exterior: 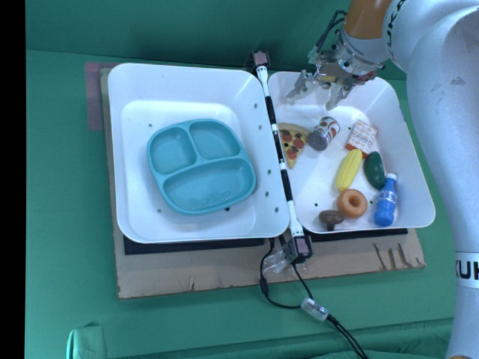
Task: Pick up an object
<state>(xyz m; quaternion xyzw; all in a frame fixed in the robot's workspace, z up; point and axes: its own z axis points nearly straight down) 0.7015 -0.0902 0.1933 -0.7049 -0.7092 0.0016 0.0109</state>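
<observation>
My gripper (pixel 315 93) hangs open over the far part of the right bin (pixel 416 200), its fingers spread with nothing between them. Just below it lies a small can (pixel 323 133) on its side. Around the can lie a pizza slice (pixel 293 142), a red and white carton (pixel 361 135), a corn cob (pixel 349 169), a green vegetable (pixel 374 170), a doughnut (pixel 352 203), a blue bottle (pixel 385 200) and a brown mushroom (pixel 330 218).
The left bin (pixel 135 88) holds a teal divided plate (pixel 200 166). A black and white divider bar (pixel 275 137) runs between the bins. A cable (pixel 314 309) trails off the bench's front edge. My arm (pixel 441 88) comes down along the right side.
</observation>
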